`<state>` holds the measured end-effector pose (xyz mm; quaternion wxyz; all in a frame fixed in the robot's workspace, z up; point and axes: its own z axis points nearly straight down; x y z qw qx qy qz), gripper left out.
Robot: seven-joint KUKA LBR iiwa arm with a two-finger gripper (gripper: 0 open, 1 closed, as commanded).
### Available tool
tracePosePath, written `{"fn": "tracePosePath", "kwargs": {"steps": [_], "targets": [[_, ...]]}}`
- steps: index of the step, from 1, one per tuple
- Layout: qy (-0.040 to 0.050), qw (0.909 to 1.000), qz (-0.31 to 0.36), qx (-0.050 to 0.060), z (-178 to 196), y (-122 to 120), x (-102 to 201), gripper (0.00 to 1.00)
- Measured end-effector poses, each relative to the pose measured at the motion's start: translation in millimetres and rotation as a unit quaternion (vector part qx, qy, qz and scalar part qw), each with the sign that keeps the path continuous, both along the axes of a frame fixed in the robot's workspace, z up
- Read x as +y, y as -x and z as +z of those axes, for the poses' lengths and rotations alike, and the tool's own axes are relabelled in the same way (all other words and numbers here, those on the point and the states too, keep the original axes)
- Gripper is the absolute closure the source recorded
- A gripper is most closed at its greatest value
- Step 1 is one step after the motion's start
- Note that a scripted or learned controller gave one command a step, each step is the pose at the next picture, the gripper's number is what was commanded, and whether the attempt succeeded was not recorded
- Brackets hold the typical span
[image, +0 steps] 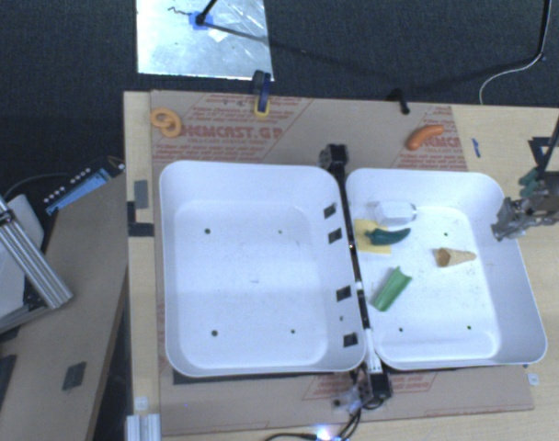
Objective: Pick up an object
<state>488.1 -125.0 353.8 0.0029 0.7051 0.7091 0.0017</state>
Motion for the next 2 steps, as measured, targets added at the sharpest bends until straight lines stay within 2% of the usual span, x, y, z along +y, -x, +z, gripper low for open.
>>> {"fn": "tracePosePath", "kwargs": {"steps": [1, 2], "targets": [[0.0004, 1.0000, 0.001, -0.002, 11.1, -0.9, -0.2, 1.00], [-0.0025, 1.0000, 0.002, 0.008, -124.1, -40.4, 62.5, 1.00]]}}
